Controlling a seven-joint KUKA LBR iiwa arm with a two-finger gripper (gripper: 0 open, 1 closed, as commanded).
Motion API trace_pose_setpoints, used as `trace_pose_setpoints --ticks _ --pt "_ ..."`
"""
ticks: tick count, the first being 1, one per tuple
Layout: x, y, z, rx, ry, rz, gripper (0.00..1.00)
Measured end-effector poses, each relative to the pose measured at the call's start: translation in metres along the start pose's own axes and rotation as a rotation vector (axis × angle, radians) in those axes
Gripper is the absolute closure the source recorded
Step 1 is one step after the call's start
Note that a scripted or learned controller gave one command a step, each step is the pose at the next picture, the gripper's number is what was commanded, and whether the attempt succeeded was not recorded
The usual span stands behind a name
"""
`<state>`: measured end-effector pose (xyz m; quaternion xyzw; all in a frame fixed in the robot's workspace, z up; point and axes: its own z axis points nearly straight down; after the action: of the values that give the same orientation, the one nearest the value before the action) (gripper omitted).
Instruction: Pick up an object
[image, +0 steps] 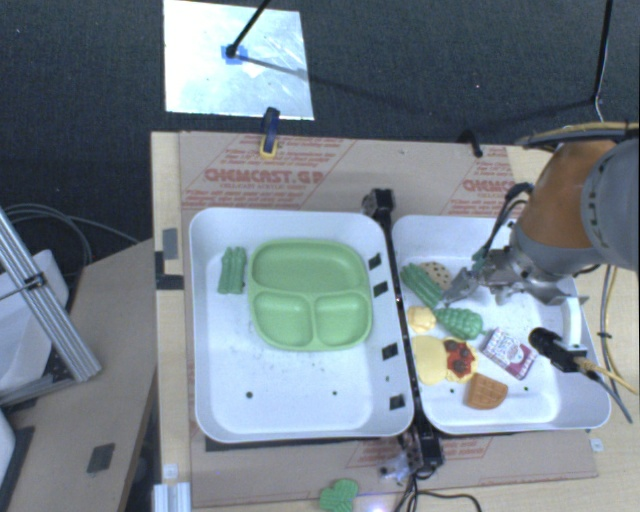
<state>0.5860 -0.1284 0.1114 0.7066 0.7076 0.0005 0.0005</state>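
Two white bins sit side by side on the bench. The left bin (210, 390) holds a green plate (308, 295) with three parts, and a small green ridged piece (232, 270) lies just beside the plate's left edge, standing up and down in the view.

The right bin (560, 405) holds a bunch of toy food. A long green toy (422, 284) lies near the bin's left wall. Its long side runs on a slant, from upper left down to lower right. A bumpy green toy (461, 322) lies just below it, stretched out more left to right, with its right end a bit lower. A tan cookie with dark dots (436, 272) peeks out beside the long green toy. Below them are a small yellow piece (421, 320), a bigger yellow piece (430, 360), a red and black toy (459, 356), a pink and white packet (508, 352) and an orange waffle (487, 391).

The arm (575, 215) comes in from the right, with its orange band over the right bin. The gripper (468, 283) is down low in that bin, between the long green toy and the bumpy green one, and very close to both. Its grey fingers look a little apart, with nothing seen between them.

A green toy (339, 494) lies on the bench below the bins.
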Motion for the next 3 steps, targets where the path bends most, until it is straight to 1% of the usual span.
trace_pose_setpoints --ticks 1,3 --pt "-0.0775 -0.0546 0.0094 0.0 -0.002 0.006 0.0" --pt "-0.073 -0.0526 0.0098 -0.001 -0.001 0.001 0.0"
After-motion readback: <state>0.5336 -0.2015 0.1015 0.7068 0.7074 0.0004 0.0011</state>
